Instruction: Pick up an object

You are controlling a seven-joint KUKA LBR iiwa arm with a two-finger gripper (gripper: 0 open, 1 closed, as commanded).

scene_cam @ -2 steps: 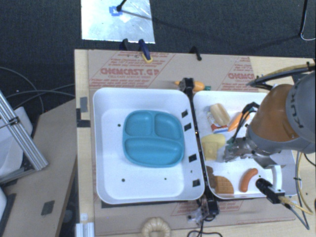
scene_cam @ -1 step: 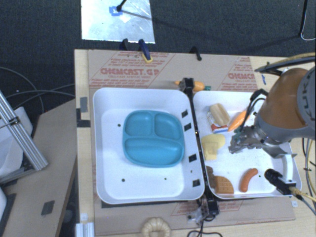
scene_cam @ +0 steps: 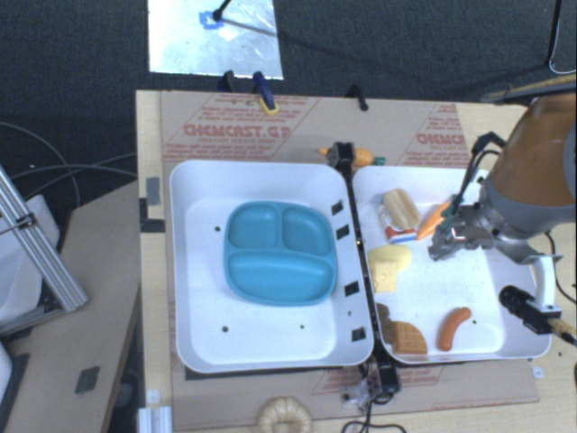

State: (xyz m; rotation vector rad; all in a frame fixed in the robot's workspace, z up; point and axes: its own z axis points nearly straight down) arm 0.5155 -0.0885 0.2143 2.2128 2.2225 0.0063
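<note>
Far to the left of the fingers, in the left bin (scene_cam: 194,332), a blue divided plate (scene_cam: 278,252) lies flat; it looks rigid, smooth and too wide for a pinch, so I would judge it a poor target. Nearer, in the right bin (scene_cam: 514,339), a pale yellow block (scene_cam: 386,265) like a cheese wedge sits just left of and below the fingers: probably light, stiff toy plastic, best taken across its narrower sides. Lower left of the fingers a waffle-like piece (scene_cam: 407,339) lies flat and thin, hard to get under. Up and to the left a tan bread-like roll (scene_cam: 399,209) rests beside a small red and white piece (scene_cam: 402,234). Touching or just beside the fingers lies an orange carrot-like stick (scene_cam: 433,220), slim, likely slippery and apt to roll, so grip it at mid-length across its width. The gripper (scene_cam: 444,244) hangs low here; whether its fingers are spread or pinching I cannot tell. Below them a sausage (scene_cam: 453,327) lies apart, rounded and easy to span
</note>
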